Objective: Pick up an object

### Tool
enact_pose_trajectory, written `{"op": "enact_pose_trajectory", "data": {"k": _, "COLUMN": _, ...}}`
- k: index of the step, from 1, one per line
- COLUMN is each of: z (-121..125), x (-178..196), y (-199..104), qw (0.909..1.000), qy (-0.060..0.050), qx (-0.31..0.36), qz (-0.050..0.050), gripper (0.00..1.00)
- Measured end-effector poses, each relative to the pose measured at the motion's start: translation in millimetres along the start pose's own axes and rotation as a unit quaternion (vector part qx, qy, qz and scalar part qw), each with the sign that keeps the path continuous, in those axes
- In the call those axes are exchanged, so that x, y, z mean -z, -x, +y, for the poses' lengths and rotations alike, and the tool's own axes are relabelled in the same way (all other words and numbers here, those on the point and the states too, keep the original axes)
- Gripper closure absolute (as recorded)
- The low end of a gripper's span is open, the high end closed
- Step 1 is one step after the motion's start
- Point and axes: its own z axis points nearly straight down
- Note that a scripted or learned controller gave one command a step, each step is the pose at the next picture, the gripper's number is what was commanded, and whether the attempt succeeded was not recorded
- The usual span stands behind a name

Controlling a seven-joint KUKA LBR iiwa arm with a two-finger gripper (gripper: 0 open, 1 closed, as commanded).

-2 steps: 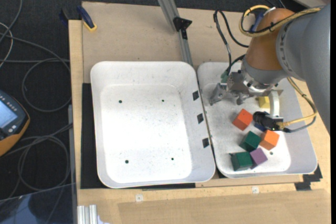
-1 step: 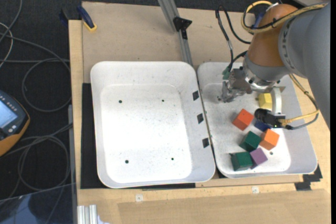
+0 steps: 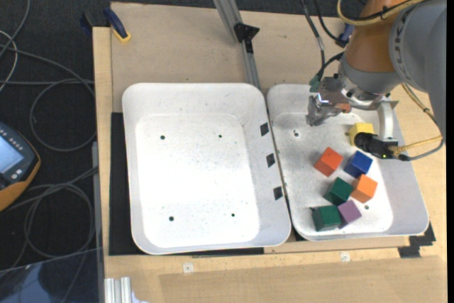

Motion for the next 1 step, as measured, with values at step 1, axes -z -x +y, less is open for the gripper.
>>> {"op": "enact_pose_trajectory", "data": {"k": 1, "z": 2.3, "x": 54.7, "y": -0.1, "qw": 1.0000, "qy": 0.001, "qx": 0.000, "qz": 0.000, "gripper": 1.00}}
